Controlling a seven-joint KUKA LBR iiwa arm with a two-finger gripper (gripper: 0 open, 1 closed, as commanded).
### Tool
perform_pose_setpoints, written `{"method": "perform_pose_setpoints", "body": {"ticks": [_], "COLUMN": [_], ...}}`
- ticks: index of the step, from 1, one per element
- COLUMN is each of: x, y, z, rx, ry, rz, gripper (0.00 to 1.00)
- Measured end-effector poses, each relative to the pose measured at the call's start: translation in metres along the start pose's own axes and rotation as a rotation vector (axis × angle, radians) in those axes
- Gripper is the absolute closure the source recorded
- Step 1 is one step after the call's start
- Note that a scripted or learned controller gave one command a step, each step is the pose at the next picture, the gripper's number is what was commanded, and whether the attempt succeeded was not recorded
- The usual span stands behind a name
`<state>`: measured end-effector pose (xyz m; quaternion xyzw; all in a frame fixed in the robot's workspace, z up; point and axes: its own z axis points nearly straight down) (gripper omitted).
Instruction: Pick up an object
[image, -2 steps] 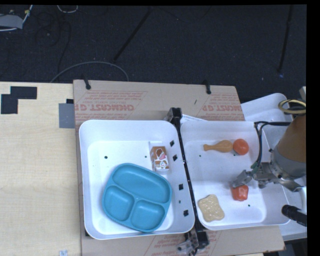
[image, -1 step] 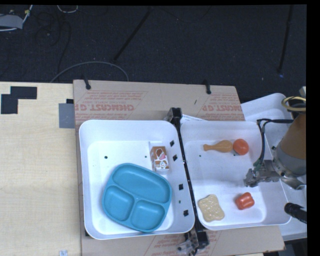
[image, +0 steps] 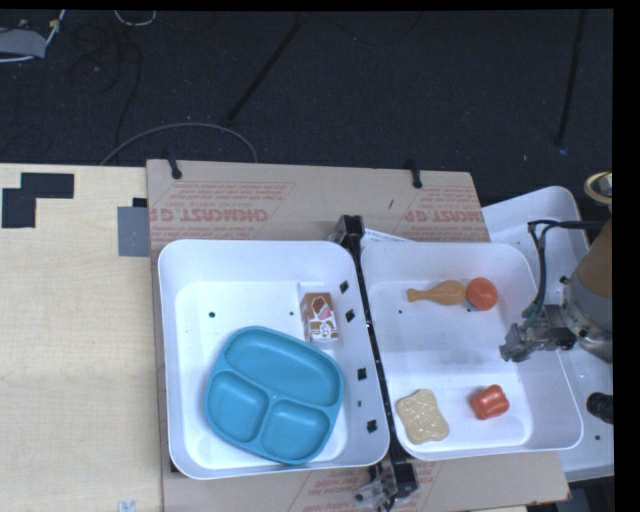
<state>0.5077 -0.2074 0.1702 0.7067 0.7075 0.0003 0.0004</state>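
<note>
the gripper (image: 522, 341) hung at the right edge of the right bin (image: 455, 258), just over its right wall, low and dark against the white. whether it was apart or together could not be told at this size and slant. nothing showed in its grasp. behind it the arm (image: 600, 300) ran off to the right, grey, with a tan patch above the wrist.

nearest to it in the right bin lay a red cup (image: 490, 402), toward the front right corner, apart from the gripper. left of the cup, near the front wall, sat a toast slice (image: 422, 417), pale and lying flat. toward the back of the bin lay a drumstick (image: 438, 293), its thin end pointing left, and an orange ball (image: 482, 293) just beside its thick end, perhaps touching.

in the left bin (image: 190, 300) a blue plate (image: 273, 393) with three compartments took up the front half, tilted a little. a small carton (image: 320, 316) lay behind it near the wall between the bins.
</note>
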Motion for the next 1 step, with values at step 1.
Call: {"method": "perform_pose_setpoints", "body": {"ticks": [1], "x": [-0.0058], "y": [0.0040], "z": [-0.0440], "rx": [-0.001], "ry": [-0.001], "rz": [0.000], "gripper": [1.00]}}
